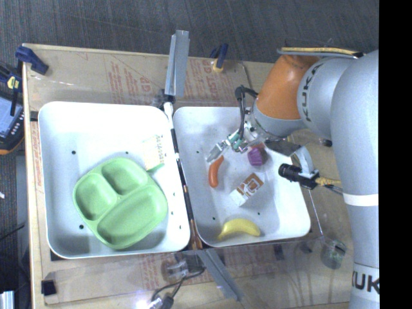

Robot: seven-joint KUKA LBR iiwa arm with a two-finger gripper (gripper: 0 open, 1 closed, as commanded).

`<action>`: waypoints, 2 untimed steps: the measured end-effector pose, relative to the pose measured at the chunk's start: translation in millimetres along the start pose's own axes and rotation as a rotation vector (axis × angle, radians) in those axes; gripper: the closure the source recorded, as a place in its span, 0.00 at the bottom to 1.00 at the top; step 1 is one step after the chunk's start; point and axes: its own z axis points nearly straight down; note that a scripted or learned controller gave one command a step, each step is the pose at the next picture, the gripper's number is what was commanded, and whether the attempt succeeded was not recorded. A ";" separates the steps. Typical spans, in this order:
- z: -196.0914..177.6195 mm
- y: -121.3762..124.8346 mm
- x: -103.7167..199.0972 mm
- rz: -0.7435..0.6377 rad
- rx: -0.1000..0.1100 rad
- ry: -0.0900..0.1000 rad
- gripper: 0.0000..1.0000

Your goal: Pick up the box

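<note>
Reaching in from the right over the right-hand shallow white bin (pixel 193 172), the grey arm with its orange band (pixel 286 85) bends downward, wrist above that bin's far half. Two-finger gripper (pixel 222 148) low over the bin floor, fingers spread, nothing between them. Small brown-and-white cardboard box (pixel 248 188) lying near the bin's centre, apart from the gripper. Orange carrot-shaped piece (pixel 215 171) just beneath the fingertips; small purple block (pixel 256 155) beside the wrist; yellow banana (pixel 239 228) along the near edge. Green divided plastic tray (pixel 120 201) resting in the left-hand white bin (pixel 58 127).
</note>
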 end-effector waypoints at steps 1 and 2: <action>29.3 -21.4 70.7 0.091 0.001 -0.008 0.00; 19.9 -20.7 71.7 0.084 0.001 -0.007 1.00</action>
